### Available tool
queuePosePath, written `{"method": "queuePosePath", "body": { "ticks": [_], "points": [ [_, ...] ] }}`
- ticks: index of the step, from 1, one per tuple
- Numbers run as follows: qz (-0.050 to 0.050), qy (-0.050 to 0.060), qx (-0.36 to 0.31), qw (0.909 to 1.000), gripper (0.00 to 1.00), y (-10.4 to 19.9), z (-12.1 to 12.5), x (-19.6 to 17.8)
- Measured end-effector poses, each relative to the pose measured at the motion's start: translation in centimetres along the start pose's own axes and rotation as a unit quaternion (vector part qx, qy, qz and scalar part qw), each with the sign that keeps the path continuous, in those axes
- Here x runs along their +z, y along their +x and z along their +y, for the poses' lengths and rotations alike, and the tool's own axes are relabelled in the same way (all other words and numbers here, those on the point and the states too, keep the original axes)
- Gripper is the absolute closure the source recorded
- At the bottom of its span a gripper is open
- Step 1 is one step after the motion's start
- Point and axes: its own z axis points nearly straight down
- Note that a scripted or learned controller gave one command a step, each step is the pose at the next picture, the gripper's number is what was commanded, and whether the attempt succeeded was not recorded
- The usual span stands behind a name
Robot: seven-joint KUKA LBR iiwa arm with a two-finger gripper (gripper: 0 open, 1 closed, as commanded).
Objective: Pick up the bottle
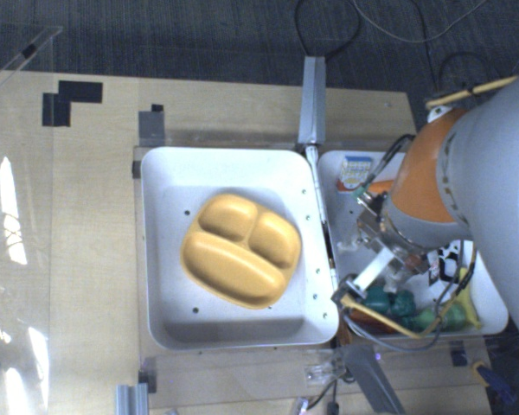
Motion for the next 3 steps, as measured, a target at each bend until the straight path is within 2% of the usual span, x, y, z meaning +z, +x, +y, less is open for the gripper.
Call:
{"method": "queuePosePath", "body": {
  "ticks": [1, 2, 3],
  "points": [
    [-0.001, 0.000, 0.068, 0.9977, 0.00, 4.7, 5.4, 0.0],
    [-0.001, 0.001, 0.133, 0.9911, 0.00, 1.0, 0.1, 0.0],
    [0.000, 0.000, 0.180, 0.9837, 0.00, 7.9, 4.3, -1.4]
  ]
}}
